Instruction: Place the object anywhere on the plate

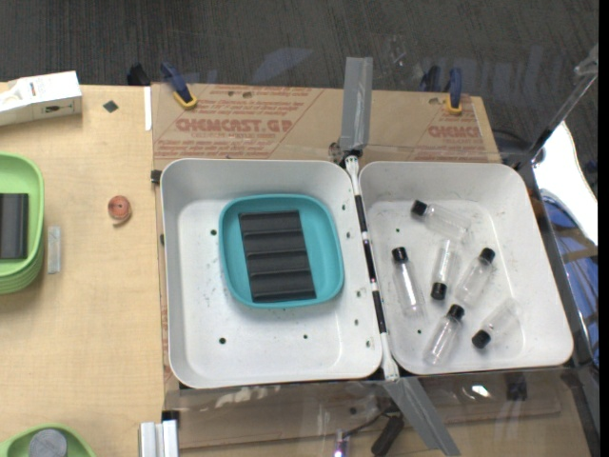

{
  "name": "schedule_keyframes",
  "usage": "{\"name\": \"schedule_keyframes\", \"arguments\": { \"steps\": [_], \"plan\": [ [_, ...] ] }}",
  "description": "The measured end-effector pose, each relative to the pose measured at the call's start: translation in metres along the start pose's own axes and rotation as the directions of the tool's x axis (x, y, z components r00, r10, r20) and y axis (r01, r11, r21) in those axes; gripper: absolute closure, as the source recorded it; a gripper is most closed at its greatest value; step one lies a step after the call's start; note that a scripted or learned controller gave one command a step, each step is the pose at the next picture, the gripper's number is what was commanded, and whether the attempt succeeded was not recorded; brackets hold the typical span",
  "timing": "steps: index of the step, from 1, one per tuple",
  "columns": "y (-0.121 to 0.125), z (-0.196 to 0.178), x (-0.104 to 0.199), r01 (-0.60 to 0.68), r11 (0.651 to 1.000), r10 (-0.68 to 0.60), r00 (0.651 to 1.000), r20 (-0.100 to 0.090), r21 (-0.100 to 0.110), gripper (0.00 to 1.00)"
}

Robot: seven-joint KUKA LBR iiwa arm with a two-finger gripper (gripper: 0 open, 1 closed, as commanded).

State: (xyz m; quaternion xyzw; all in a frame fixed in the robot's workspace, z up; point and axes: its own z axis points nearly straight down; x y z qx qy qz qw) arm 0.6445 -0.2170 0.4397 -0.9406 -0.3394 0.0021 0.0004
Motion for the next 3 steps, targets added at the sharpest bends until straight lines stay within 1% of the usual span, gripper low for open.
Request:
{"name": "schedule_keyframes", "arguments": {
  "steps": [1,2,3],
  "plan": [
    [0.0074,-0.0002,0.0062,-0.077,0.997,0.077,0.997,-0.001,0.000,0.00],
    [0.0061,0.0010,-0.0004,-0.179,0.984,0.179,0.984,0.001,0.002,0.00],
    [0.0060,0.0011,-0.0003,-0.179,0.984,0.179,0.984,0.002,0.002,0.00]
  ]
}}
